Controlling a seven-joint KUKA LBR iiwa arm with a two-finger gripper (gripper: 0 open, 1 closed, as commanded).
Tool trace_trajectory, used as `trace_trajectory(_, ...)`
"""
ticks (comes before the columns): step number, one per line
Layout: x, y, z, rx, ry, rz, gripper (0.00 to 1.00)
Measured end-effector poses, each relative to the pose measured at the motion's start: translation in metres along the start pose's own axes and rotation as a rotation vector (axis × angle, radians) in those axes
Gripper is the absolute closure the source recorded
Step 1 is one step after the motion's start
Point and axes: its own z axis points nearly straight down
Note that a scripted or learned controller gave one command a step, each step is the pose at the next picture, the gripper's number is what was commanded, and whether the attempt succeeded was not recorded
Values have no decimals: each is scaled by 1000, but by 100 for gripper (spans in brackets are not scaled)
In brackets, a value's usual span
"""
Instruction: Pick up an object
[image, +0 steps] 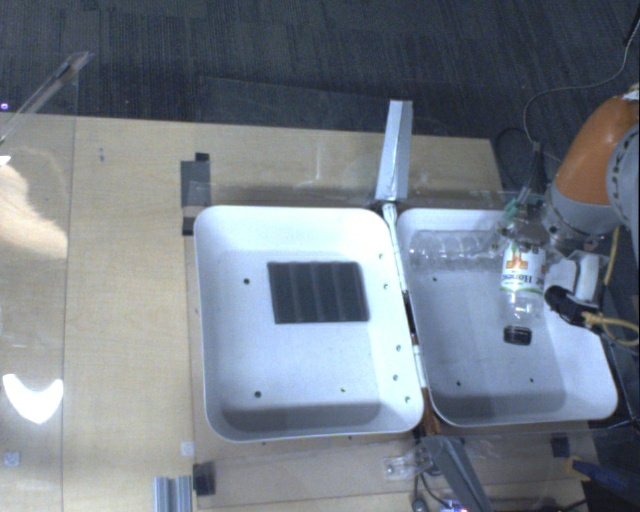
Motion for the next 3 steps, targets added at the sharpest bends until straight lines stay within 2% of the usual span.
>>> trace_trajectory(1, -2, 5, 0, -3, -2, -96, 0)
trace_trajectory(2, -4, 13, 1, 10, 3, -118, 0)
trace_trajectory(3, -5, 13, 1, 7, 2, -140, 0)
